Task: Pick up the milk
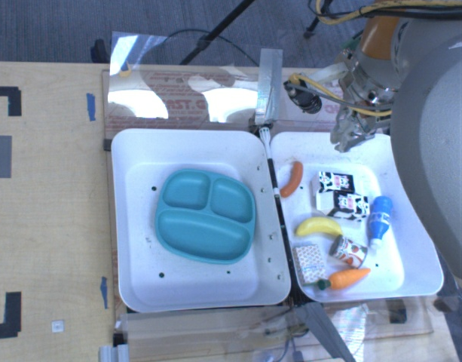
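Milk (339,194), a cow-patterned black-and-white carton, lies flat in the right bin (419,240), with a hot dog (291,179) to its left, a blue bottle (380,219) to its right and a banana (319,227) just below. Nearer the front lie a small can (351,253), a carrot (347,279) and a checkered packet (310,262); the left bin (133,202) holds a teal divided plate (206,215). The gripper (350,139) hangs above the right bin's far rim, apart from the milk, grasping nothing; whether it is released or clenched cannot be told.
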`<act>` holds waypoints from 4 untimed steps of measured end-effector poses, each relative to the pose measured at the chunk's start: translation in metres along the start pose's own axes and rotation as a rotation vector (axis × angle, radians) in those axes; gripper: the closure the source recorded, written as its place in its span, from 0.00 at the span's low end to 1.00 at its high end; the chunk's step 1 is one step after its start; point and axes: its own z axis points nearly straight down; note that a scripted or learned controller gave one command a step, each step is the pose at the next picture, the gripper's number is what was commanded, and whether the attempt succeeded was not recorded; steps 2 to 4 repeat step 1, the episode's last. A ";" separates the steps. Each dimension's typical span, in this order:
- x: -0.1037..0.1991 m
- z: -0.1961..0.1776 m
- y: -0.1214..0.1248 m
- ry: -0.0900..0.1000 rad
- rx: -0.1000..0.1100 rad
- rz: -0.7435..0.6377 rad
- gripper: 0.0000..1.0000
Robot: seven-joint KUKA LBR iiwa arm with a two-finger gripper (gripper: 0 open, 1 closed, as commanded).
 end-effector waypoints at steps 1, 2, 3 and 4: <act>0.000 0.000 0.000 -0.001 0.000 0.000 0.00; 0.000 0.000 0.000 -0.001 0.000 0.000 0.00; 0.000 0.000 0.000 -0.001 0.000 0.000 0.00; 0.000 0.000 0.000 -0.001 0.000 0.000 0.00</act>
